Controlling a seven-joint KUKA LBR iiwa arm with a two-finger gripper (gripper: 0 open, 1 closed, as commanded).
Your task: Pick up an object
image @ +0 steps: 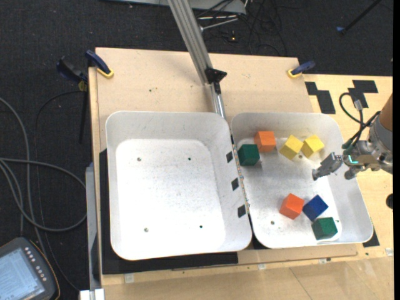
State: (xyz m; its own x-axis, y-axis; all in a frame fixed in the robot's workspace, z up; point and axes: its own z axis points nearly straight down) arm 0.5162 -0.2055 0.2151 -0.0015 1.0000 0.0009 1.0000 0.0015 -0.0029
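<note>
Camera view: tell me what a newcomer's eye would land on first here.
The bright blocks in the right bin stand out first: an orange block, a dark green block and two yellow blocks near its far side, and an orange, blue and green cluster near its front right corner. Next comes the gripper, hovering over the bin's right side between the groups, holding nothing.

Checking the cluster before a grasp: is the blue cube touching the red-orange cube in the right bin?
Touching. The camera view shows the blue cube pressed against the red-orange cube, with no white bin floor between them.

pincer (337, 165) over rt bin (350, 195) | 7 blocks inside | left bin (125, 186) beside
</note>
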